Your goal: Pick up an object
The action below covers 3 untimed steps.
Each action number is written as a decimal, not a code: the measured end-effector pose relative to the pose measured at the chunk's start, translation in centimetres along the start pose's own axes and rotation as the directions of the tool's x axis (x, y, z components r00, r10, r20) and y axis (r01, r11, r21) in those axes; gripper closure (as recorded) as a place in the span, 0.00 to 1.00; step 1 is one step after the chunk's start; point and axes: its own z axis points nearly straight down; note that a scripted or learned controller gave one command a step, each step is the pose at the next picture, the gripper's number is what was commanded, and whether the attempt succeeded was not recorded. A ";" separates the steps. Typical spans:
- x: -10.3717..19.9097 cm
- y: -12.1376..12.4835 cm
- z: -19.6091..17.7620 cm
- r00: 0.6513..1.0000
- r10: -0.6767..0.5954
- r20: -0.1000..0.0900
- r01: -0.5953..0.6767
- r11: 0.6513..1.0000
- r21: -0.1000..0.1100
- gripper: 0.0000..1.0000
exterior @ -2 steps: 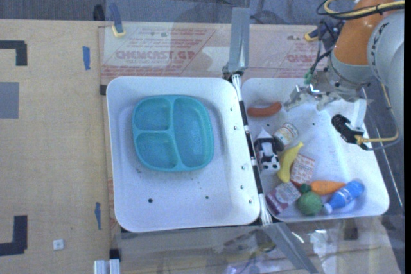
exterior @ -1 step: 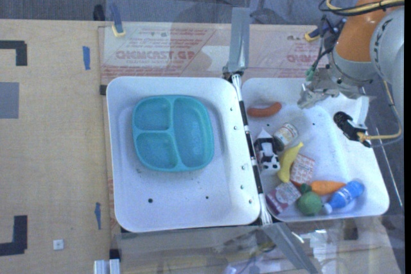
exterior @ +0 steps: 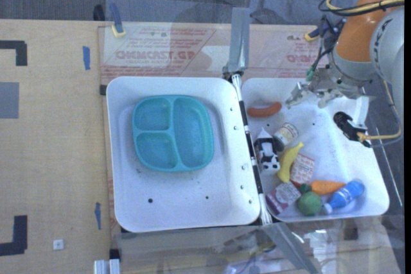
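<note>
A divided plate [exterior: 173, 133] lies in the left bin [exterior: 122, 202]; the right bin [exterior: 376, 192] holds a sausage [exterior: 264, 110] far, a bottle [exterior: 343, 196] near.

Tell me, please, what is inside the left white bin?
Inside the left bin lies one turquoise plate with three compartments, all of them bare. Around it the bin floor shows a few small dark spots. What lies under the plate cannot be seen, because the plate covers it.

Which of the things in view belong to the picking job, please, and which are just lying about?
Job: gripper; right bin with hot dog, can, banana, carrot, blue bottle, green ball.
Lying about: left bin, teal plate.
</note>
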 end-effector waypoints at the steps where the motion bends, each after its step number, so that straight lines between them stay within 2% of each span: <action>1: 0.0 -5.9 1.8 1.000 -0.017 -0.001 0.017 1.000 -0.002 0.00; 2: 2.7 -14.5 1.4 0.996 -0.093 0.018 0.093 0.996 -0.015 0.00; 3: 0.3 -7.5 1.7 0.993 -0.115 0.000 0.115 0.993 -0.004 0.00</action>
